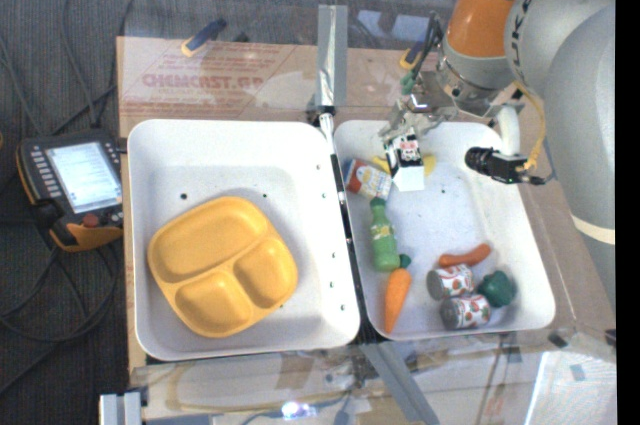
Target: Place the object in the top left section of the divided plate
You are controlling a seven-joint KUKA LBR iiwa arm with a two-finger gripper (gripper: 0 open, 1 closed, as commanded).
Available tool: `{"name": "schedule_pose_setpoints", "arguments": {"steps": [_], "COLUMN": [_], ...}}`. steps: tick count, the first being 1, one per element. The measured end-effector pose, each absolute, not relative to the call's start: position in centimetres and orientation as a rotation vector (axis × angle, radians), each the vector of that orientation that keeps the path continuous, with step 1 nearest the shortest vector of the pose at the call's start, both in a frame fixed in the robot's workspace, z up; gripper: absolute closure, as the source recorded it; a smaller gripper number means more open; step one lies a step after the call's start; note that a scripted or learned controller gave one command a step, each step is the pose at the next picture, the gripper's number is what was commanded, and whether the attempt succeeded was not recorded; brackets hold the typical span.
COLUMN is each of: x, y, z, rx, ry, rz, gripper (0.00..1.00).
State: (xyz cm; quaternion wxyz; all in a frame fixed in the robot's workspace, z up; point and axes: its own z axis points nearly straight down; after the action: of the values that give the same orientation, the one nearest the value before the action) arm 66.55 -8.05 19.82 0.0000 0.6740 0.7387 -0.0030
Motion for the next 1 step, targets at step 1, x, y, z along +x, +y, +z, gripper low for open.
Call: {"name": "schedule_pose_setpoints", "arguments": {"steps": [1], "x": [59.27], "y": [-2.14], "z": [18.15], "rx": [1.948], "ry": [2.470], "rz": [-0.005], "gripper": [1.00]}}
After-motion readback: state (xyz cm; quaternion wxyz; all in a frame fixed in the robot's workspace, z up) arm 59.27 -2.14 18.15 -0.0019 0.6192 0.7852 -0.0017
